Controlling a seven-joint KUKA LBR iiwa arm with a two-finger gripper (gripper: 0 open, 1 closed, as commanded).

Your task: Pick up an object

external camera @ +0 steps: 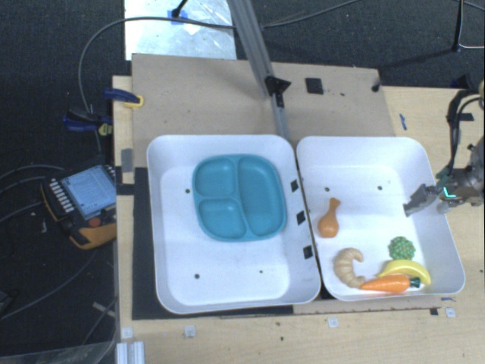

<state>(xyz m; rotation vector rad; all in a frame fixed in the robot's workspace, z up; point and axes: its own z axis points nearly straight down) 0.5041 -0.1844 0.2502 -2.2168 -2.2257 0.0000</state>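
The gripper (423, 198) is hanging at the right edge of the right bin (356, 154), just inside its rim, and nothing is sitting between its fingers. Whether those fingers are spread or pressed together I cannot tell; they are reading as one small grey shape at this slant.

All the likely targets are lying in the right bin. A drumstick (328, 218) is resting alone near the bin's middle, close to its left wall. The others are bunching in the near right corner: a croissant (348, 266), with a carrot (388, 283) lying along the near wall beside it, a banana (409, 271) curving just above the carrot, and a broccoli (401, 246) sitting at the banana's upper edge. That crowding is probably making the corner group awkward, since the walls and neighbours are leaving little room for fingers. The drumstick, standing apart, looks the easier pick.

The left bin (174, 264) is holding a teal divided plate (239, 198), lying flat toward its far half.

I judge the pick as not yet begun: the gripper is waiting at the rim, away from every object, and needs to travel inward and down.
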